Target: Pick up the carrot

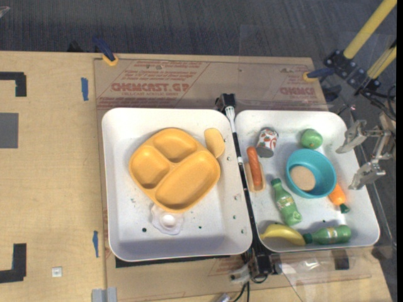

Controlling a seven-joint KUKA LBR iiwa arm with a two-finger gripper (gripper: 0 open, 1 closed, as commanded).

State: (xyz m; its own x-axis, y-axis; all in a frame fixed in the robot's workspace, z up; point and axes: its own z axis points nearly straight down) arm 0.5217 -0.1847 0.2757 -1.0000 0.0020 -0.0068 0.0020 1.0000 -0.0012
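The carrot [339,195] is a short orange piece with a dark green end. It lies in the right bin [360,230], close to the right wall and against the outer side of the blue bowl [310,172]. My gripper [348,167] hangs over the bin's right edge, just above and to the right of the carrot. Its two metal fingers [352,137] stand apart, open, with nothing between them.
The right bin also holds a green apple [311,138], a small can [267,141], a hot dog [254,167], an upright green bottle [286,202], a banana [283,234] and a lying green bottle [329,234]. The left bin [119,187] holds a yellow divided plate [175,168].
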